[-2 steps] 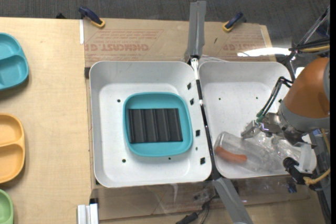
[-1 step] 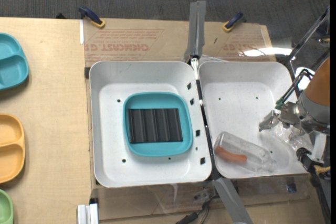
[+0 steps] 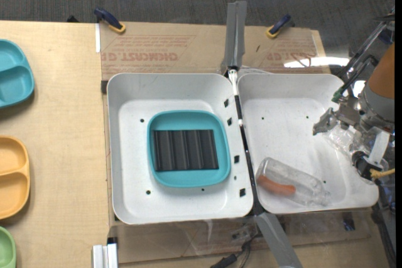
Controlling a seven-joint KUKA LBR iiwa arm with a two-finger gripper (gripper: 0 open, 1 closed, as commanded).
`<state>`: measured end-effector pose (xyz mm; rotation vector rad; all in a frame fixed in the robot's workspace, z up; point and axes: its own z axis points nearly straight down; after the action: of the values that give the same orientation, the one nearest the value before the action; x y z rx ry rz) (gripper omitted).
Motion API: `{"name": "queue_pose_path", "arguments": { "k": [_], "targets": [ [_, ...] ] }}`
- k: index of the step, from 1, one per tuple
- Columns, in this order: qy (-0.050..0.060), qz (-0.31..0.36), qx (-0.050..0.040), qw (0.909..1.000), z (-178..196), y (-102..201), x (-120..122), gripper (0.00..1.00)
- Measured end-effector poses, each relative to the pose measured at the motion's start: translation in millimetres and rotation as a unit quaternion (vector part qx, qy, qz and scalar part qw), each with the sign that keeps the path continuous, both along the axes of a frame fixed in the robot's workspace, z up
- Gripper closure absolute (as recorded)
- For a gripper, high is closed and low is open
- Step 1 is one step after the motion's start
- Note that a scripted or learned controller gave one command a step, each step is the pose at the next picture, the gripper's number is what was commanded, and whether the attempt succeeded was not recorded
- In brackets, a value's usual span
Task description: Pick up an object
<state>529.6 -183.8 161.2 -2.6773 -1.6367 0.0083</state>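
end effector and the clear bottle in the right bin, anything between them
Nothing: in the camera view, bare white bin floor separates the end effector from the clear bottle.

bins [image 3: 125, 154]: white | dish [image 3: 187, 149]: teal, dark ribbed centre | bottle [image 3: 295, 182]: clear (orange-red piece inside)

Even, bright overhead light fills my worktop [image 3: 56, 41]. The two white bins [image 3: 125, 154] nearly wash out, with soft grey shadows under their rims. Glare streaks the cardboard [image 3: 295, 59] behind them. My tool [image 3: 352, 128] looks slightly soft at the right edge.
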Motion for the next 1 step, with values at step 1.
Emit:
{"name": "queue_pose_path", "arguments": {
  "k": [1],
  "targets": [
    [-0.001,-0.017,-0.0001,0.9998,-39.3,51.9,-51.4,0.0]
  ]
}}
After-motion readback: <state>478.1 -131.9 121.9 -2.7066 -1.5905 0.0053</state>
